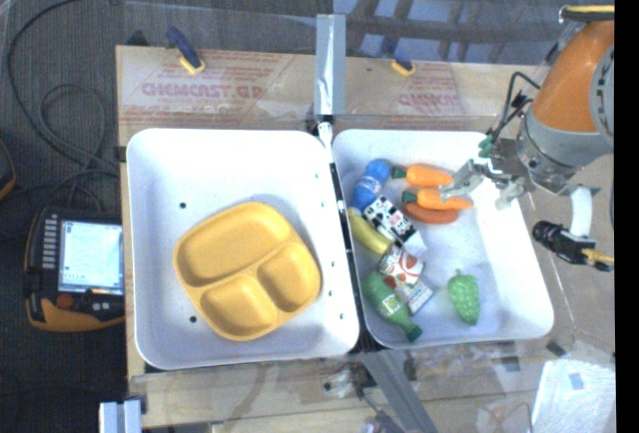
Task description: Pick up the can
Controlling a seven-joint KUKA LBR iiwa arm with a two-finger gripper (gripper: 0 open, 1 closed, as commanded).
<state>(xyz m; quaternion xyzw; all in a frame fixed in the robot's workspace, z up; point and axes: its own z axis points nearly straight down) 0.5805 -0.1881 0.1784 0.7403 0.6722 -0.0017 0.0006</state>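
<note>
Beside bin's [519, 251] right wall, jaws [467, 180]

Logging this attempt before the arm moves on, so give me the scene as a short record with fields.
left bin: yellow divided tray
right bin: toy foods in a cluster
can: not clearly identifiable; a red-and-white item may be it
other items: blue bottle, carrots, banana, green bottle
gripper: at the carrots, upper right bin
hold: cannot tell
</note>
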